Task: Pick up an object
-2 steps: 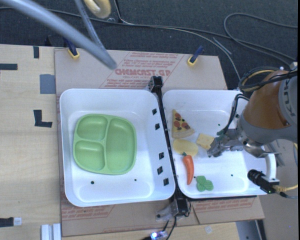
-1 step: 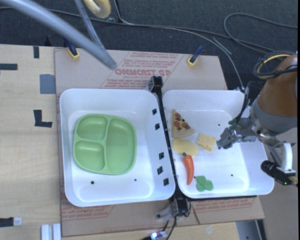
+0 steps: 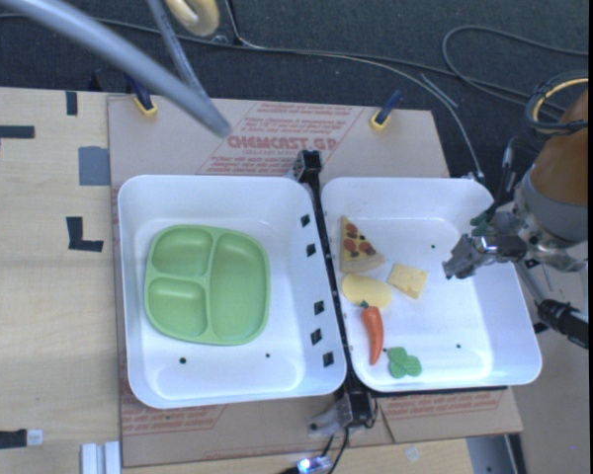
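The jaws hang low over the right side of the right bin (image 3: 504, 358), at the end of the gripper (image 3: 465, 262), and the picture is too dark and small there to tell whether they are spread or pressed together; nothing can be seen between them.

The things to pick lie in a cluster on the left half of that bin, well apart from the gripper. Nearest is a pale yellow cheese wedge (image 3: 408, 280). Beside it lies a yellow lumpy piece (image 3: 365, 290), possibly a toy lemon or potato, with a pizza slice (image 3: 358, 245) above it against the bin's left wall. An orange carrot (image 3: 374, 332) lies below, and a small green leafy piece (image 3: 404, 363) sits near the front.

All look like light, stiff plastic play food, likely smooth and a bit slippery, not fragile. The cheese wedge seems the easiest: it stands free, so taking it across its two flat sides should work. The carrot would want a hold across its narrow middle. The pizza slice lies flat and close to the wall, which makes it awkward.

The left bin (image 3: 138, 363) holds a green divided plate (image 3: 208, 284).
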{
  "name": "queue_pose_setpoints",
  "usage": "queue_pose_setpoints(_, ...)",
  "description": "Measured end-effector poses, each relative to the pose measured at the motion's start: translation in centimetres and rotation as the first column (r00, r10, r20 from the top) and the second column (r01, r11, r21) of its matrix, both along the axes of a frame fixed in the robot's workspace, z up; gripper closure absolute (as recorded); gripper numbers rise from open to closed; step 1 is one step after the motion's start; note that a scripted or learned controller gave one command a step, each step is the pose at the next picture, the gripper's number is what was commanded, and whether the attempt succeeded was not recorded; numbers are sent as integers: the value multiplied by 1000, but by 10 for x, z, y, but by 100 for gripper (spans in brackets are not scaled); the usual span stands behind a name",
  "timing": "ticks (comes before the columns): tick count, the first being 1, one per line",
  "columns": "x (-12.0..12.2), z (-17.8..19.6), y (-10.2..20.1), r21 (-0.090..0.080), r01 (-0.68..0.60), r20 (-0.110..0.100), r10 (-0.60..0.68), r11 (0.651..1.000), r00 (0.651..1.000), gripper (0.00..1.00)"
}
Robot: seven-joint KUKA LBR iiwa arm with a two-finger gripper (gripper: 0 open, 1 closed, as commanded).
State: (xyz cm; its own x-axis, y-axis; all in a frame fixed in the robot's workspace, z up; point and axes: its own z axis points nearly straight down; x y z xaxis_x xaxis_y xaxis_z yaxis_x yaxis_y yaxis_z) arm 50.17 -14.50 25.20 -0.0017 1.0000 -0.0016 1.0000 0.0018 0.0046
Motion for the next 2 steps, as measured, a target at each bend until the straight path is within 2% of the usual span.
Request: queue_pose_setpoints(2,4,-20,106,3,-4,-7,4,1000,1000,100)
